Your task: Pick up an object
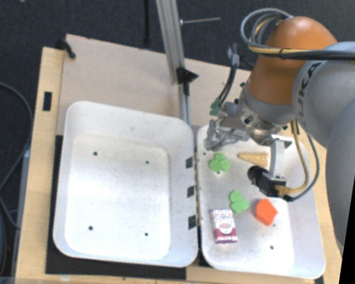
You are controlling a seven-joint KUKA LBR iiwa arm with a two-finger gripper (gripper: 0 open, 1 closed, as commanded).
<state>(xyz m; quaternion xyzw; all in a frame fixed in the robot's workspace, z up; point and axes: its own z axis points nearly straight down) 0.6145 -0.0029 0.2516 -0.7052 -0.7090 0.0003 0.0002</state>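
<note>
We are hovering the gripper (218,138) at the right bin's (300,254) far-left corner, just above a green piece (220,163), its opening impossible to judge from here, and a clean pick likely needs centring before descending.

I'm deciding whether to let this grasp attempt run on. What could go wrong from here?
The gripper hangs at the right bin's inner wall, just above a green piece; coming down, it may strike the wall or merely nudge the piece. The small flat green pieces may slip from a pinch. The orange block sits close by and may get bumped.
</note>
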